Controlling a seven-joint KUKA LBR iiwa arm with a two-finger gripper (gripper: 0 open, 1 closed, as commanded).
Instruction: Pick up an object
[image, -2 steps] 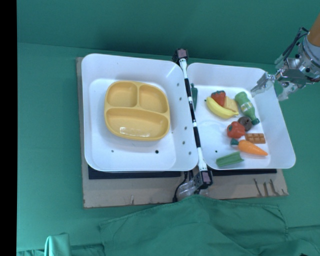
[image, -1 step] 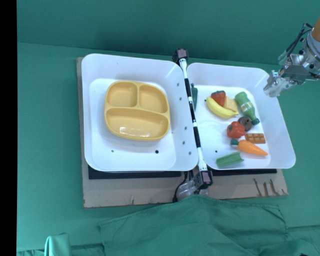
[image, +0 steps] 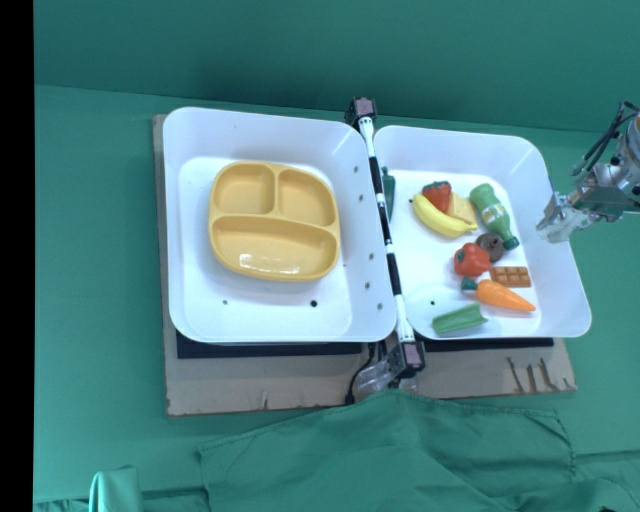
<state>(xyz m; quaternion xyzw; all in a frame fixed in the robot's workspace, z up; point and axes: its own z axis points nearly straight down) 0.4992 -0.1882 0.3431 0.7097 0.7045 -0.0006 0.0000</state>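
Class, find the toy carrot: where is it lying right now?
The carrot lies in the right-hand bin, toward its near edge, just below the small waffle and above and to the right of the green pepper.

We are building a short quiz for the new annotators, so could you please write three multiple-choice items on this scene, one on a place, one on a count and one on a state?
1. Where does the yellow plate lie?
A. In the left bin
B. In the right bin
C. On the green cloth

2. How many compartments does that plate have?
A. Two
B. Three
C. Five

3. Where is the gripper?
A. Down among the toy food
C. Over the plate
B. At the right bin's right rim, holding nothing

Key: 1 A, since the plate sits in the left bin. 2 B, since two small sections sit above one long one. 3 B, since it hangs by the rim of the right bin, and the banana, carrot and green bottle lie apart from it.
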